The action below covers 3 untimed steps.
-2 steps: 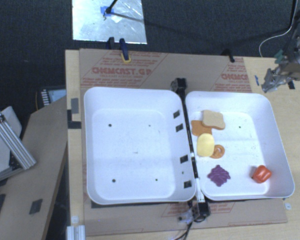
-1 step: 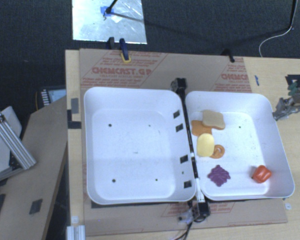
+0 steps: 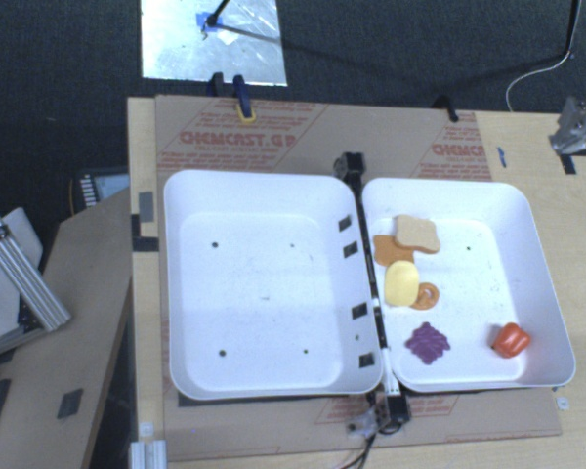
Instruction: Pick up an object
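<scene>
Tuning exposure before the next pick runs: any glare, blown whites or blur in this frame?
Camera view: strong glare on the crinkled silver foil sheet; both shallow white plastic bins near-clipped, their contours faint; soft focus overall, the small purple bumpy toy and red-orange toy lack fine detail; shadows weak.

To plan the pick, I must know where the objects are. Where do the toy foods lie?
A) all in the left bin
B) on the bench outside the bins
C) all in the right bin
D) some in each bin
C: the bread slice, yellow piece, purple grapes and red-orange piece all lie inside the right bin.
</scene>
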{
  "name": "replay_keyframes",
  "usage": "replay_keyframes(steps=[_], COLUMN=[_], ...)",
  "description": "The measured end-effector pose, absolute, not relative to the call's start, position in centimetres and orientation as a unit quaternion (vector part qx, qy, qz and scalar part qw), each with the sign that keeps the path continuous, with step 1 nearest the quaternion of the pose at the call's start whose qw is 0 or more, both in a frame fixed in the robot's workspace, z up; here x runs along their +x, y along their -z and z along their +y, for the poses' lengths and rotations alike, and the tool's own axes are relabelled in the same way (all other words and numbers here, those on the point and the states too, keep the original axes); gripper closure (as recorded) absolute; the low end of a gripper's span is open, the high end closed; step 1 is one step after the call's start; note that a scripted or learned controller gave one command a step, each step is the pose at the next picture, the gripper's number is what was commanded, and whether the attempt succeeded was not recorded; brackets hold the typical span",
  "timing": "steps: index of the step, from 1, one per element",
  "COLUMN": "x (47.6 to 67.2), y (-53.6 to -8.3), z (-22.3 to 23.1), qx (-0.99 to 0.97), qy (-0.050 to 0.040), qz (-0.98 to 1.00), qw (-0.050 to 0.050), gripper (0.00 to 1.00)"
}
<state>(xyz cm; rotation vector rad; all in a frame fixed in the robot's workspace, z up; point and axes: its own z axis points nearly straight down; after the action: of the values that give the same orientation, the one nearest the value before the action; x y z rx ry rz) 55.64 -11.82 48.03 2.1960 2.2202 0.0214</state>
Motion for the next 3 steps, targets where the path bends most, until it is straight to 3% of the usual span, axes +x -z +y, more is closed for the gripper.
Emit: replay_keyframes(steps=[1, 2, 3], x=[53.4, 49.6, 48.5], y=[-53.1, -53.5, -48.6], z=[1.8, 13.0, 22.1], qx=[0.7, 0.702, 0.702], qy=[-0.005, -0.0022, 0.0007], qz=[0.714, 0.713, 0.712], qw=[0.002, -0.001, -0.002], gripper=[1.0, 1.0, 1.0])
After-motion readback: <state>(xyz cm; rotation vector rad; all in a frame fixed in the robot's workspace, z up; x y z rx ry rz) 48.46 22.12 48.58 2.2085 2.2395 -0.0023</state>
